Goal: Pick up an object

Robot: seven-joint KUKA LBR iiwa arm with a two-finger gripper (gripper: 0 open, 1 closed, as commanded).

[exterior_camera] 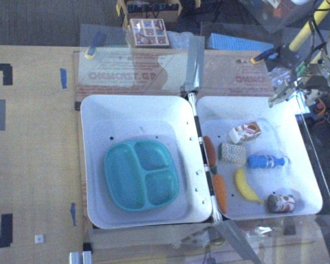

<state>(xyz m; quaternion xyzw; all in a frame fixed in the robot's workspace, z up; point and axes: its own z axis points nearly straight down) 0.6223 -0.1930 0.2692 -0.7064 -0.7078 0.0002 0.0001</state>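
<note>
The right bin (pixel 302 147) holds a white and red carton (pixel 246 132), a speckled green block (pixel 233 153), a blue bottle (pixel 265 161), a yellow banana (pixel 245 186) and a small can (pixel 280 203). A brown sausage (pixel 209 150) and an orange carrot (pixel 219 193) lie along its left wall. My gripper (pixel 284 93) hangs over the far right corner of this bin, above and apart from all the objects. Its tip is small and blurred against the clutter behind it.
A teal divided plate (pixel 140 175) lies in the left bin (pixel 99 114). Cardboard sheets, a box and a game board (pixel 148 32) sit behind the bins. Cables and yellow tubing crowd the top right by the arm (pixel 319 81).
</note>
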